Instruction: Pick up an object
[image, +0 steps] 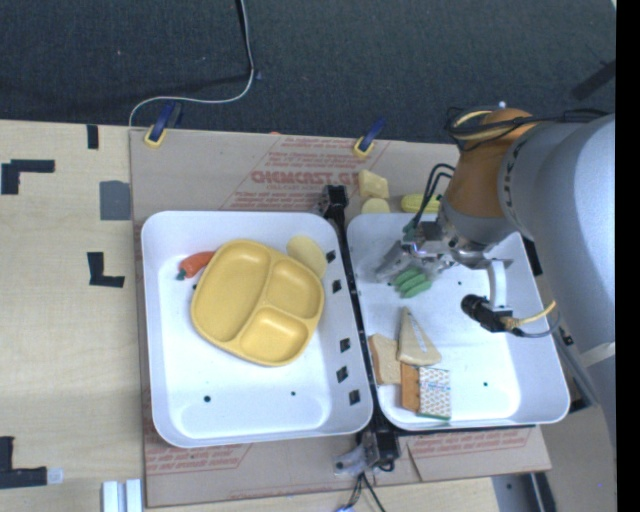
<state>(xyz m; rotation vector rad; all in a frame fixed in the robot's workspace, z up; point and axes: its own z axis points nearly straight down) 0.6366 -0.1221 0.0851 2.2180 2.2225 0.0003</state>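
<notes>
My gripper (402, 266) hangs low over the upper left part of the right bin (520, 395), below the orange-banded wrist (487, 170). A small green object (412, 284) lies on the bin floor right under the gripper's tip, and I cannot tell whether they touch. Further down the same bin lie a pale wedge (416, 340), tan bread slices (385, 360), an orange cracker (410, 390) and a small patterned packet (435, 392).
The left bin (170, 400) holds a yellow divided plate (258, 300), an orange-red piece (197, 263) and a pale yellow piece (307, 252). Small yellow items (373, 186) sit on the cardboard behind the bins. A black cable connector (482, 312) hangs over the right bin.
</notes>
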